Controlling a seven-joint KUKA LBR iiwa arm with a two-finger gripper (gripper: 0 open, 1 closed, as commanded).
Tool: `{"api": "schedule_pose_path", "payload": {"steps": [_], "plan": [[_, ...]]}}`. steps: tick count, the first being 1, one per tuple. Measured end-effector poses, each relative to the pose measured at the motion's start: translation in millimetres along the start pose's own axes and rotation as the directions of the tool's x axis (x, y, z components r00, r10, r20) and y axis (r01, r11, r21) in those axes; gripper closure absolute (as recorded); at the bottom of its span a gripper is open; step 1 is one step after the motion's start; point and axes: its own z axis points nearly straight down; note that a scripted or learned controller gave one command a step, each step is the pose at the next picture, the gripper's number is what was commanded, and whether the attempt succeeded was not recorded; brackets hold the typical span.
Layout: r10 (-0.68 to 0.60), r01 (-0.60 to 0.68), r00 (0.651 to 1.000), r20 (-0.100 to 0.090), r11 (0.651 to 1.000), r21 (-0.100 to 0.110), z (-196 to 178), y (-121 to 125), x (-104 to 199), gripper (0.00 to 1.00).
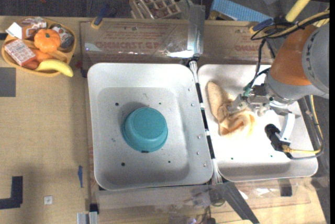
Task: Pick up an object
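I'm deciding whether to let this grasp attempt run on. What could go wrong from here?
1. The end effector sits at the edge of the tan, floppy-looking object in the right bin; a pinch there could slip off or lift one flap.
2. The object lies close to the wall between the bins, so a nudge could push it against that wall.

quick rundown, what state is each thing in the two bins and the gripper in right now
teal bowl: upside down, alone in the left bin.
tan bread-like pieces: lying loose in the right bin, heaped together.
gripper: low in the right bin, at the tan pieces; grip unclear.
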Motion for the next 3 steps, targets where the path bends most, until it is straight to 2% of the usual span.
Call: {"api": "schedule_pose_path", "payload": {"steps": [1, 2, 3], "plan": [[-0.104, 0.104, 0.995, 0.0, 0.995, 0.006, 12, 5, -50, 0.0], [-0.242, 0.242, 0.97, 0.0, 0.97, 0.004, 11, -21, -62, 0.0], [-0.301, 0.301, 0.954, 0.0, 0.954, 0.003, 11, -6, 0, 0.0]]}}
